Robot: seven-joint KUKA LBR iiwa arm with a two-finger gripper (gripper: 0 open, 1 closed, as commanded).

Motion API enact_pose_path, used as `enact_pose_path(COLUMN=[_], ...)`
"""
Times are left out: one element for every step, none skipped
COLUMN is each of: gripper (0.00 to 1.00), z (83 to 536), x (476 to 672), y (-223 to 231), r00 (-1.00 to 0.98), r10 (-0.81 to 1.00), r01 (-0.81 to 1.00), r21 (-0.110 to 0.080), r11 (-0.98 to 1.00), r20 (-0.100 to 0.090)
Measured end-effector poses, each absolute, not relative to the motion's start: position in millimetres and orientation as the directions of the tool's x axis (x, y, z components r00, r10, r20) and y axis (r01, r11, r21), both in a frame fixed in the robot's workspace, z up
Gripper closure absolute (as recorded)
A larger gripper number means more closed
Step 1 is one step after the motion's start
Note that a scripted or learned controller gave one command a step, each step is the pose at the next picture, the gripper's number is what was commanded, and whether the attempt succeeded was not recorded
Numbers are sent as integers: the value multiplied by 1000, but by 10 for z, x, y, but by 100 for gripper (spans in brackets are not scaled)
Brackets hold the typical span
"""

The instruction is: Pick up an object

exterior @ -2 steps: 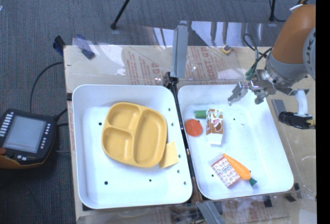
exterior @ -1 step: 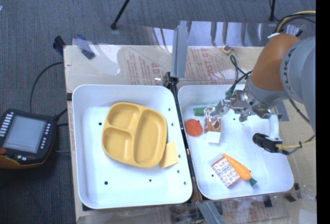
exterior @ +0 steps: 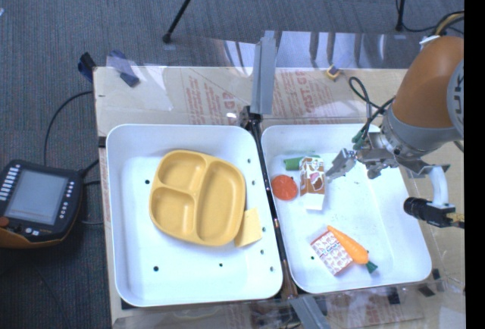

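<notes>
In the right bin (exterior: 394,244) lie several small items: a red disc (exterior: 284,187), a green piece (exterior: 297,162), a brown-and-white carton (exterior: 312,174) with a white block (exterior: 315,202) just below it, an orange carrot (exterior: 350,245) and a red patterned packet (exterior: 331,253). My gripper (exterior: 341,164) hangs over the upper middle of that bin, just right of the carton and close to it. Nothing visible is held in it. The grey and orange arm (exterior: 428,96) reaches in from the right.
The left bin (exterior: 129,259) holds a yellow divided plate (exterior: 198,197) and a yellow wedge (exterior: 251,227) by its lower right corner. A metal post (exterior: 263,77) rises behind the divider between the bins. A handheld controller (exterior: 34,201) lies far left.
</notes>
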State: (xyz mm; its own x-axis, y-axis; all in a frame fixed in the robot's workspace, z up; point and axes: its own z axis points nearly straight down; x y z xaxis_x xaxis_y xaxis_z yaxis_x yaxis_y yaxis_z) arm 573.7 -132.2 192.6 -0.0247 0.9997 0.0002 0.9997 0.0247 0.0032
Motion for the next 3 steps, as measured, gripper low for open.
enact_pose_path(gripper=[0,100,100], z=[890,984,2251], x=[6104,6104,6276], y=[-970,-976,-400], r00=[-110,-107,-21], r10=[994,994,1000], r01=[994,994,1000], r21=[-2,-3,10], r11=[110,107,21], r20=[2,4,1])
